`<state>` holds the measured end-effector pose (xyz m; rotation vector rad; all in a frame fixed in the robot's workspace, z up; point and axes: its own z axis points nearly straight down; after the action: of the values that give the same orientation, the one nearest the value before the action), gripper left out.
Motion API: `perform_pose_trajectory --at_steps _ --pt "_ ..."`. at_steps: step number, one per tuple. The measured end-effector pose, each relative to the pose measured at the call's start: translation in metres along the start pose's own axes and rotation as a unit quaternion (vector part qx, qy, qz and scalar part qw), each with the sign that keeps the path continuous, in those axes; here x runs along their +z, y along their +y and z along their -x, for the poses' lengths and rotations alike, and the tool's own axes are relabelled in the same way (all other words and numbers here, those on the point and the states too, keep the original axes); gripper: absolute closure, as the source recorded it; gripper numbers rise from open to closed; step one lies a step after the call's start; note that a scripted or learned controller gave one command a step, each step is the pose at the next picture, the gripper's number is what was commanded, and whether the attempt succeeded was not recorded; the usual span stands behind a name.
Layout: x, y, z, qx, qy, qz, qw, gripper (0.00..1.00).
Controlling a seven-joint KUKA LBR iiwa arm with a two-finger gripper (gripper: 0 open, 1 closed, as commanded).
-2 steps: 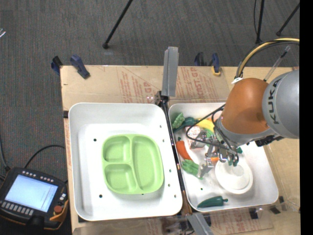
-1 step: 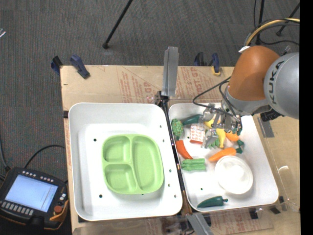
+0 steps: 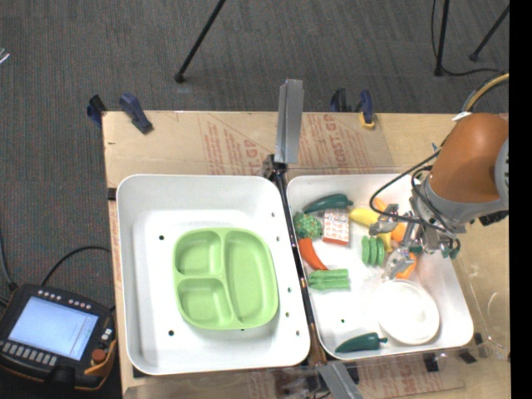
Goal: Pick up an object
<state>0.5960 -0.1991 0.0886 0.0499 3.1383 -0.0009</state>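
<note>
Gripper (image 3: 405, 260) low in right bin (image 3: 460, 310), near its right edge, crowded by green ridged toy (image 3: 375, 250), yellow piece (image 3: 363, 217) and white plate (image 3: 409, 312). An orange toy (image 3: 402, 265) sits at the fingertips. Jaw state: cannot tell.

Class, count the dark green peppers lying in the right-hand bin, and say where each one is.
2. One dark green pepper lies near the bin's far wall, beside the small card. The other lies at the near edge, by the white plate. Others may hide under the end effector.

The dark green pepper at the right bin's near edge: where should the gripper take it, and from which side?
Probably across the middle of the dark green pepper, coming straight down. It lies flat and lengthwise along the right bin floor, apart from the white plate, leaving finger room on both long sides.
</note>
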Motion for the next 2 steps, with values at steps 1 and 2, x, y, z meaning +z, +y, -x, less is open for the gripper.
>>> perform_pose_trajectory --at_steps 1,2 --pt "0.0 0.008 0.016 0.041 -0.001 0.001 0.9992 0.0" --pt "-0.001 -0.005 -0.009 0.032 -0.002 0.001 0.9995 0.0"
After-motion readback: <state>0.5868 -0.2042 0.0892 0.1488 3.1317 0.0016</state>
